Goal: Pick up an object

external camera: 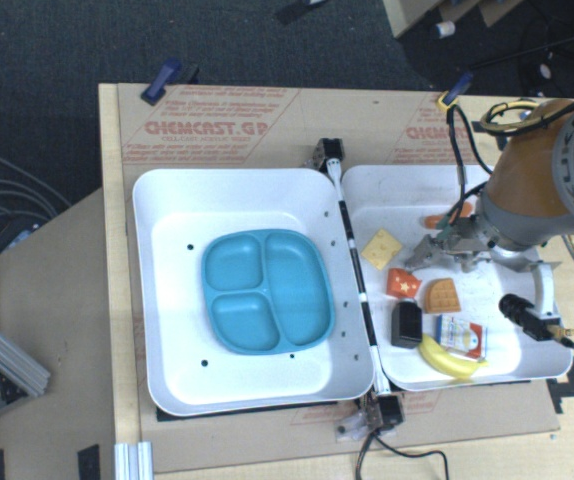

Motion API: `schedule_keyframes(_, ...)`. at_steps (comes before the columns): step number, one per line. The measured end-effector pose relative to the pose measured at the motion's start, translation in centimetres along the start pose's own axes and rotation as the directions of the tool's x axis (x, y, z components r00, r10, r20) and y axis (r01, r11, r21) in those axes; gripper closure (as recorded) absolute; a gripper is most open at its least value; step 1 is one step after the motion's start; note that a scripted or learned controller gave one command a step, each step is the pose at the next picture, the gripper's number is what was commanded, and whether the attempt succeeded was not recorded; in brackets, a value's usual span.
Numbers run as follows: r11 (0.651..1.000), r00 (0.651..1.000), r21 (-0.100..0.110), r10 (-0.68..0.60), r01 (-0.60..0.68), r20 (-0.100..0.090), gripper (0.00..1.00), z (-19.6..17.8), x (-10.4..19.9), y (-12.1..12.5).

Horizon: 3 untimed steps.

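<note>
My gripper [445, 251] is low in the right bin [397, 183], near its middle, with the grey and orange arm [532, 183] reaching in from the right. Just left of it lies a yellow cheese wedge [380, 248]. Below it sit a red strawberry-like piece [402, 284] and an orange waffle square [441, 294]. Nearer the front lie a black block [407, 324], a yellow banana [446, 359] and a small white and red packet [464, 337]. A small orange piece [437, 222] peeks out just behind the gripper. I see nothing held in the gripper.
The left bin [167, 268] holds a blue divided plate [266, 290]. A black rail [352, 258] runs between the bins. Black cables [462, 153] hang over the back of the right bin. A black fitting [527, 318] on the arm sits over the right bin's right side.
</note>
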<state>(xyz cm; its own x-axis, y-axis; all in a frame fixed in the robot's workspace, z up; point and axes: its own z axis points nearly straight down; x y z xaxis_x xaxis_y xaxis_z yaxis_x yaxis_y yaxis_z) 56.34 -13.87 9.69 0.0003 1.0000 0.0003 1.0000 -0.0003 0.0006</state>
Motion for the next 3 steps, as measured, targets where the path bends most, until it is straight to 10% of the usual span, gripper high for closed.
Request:
schedule_keyframes(1,1.0,1.0,0.0,-0.002,0.002,0.0,0.0,1.2,3.5,8.2)
schedule_keyframes(2,1.0,1.0,-0.002,-0.003,0.003,0.002,1.0,0.1,3.5,8.3)
schedule_keyframes(3,1.0,1.0,-0.002,-0.002,0.002,0.004,0.0,0.1,3.4,8.2)
